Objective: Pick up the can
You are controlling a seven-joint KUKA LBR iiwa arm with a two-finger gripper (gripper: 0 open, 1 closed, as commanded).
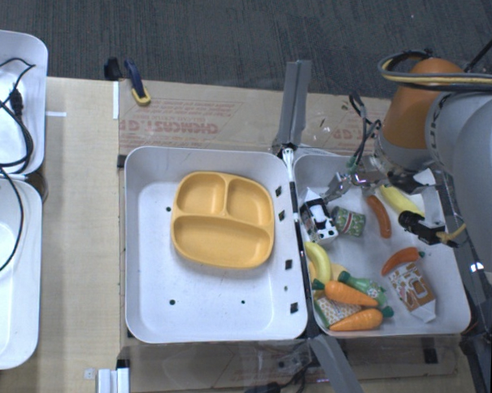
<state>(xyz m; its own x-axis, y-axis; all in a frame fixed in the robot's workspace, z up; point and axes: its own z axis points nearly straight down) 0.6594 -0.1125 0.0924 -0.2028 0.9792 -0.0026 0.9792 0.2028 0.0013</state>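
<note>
A: The small green-labelled can [348, 222] lies on its side on the floor of the right white bin [448, 310], just below and slightly right of the claw [342, 186].

B: Is the claw touching it?

A: No. The metal two-finger gripper hangs above the bin's upper part, and the can sits apart from its tips. Nothing shows between the fingers; whether they are spread or closed I cannot tell at this angle.

B: What else is close to the claw?

A: Just left of the can, below the claw, a black-and-white toy cow figure [321, 223]. To the claw's right, a red sausage [379, 215], then a yellow banana [400, 199] beyond it.

B: Farther out?

A: Lower down, a second yellow banana [318, 261], two orange carrots [353, 306] and a brown snack carton [411, 289]. Well to the claw's left, the left white bin [138, 252] holds a yellow sectioned plastic plate [224, 219].
</note>
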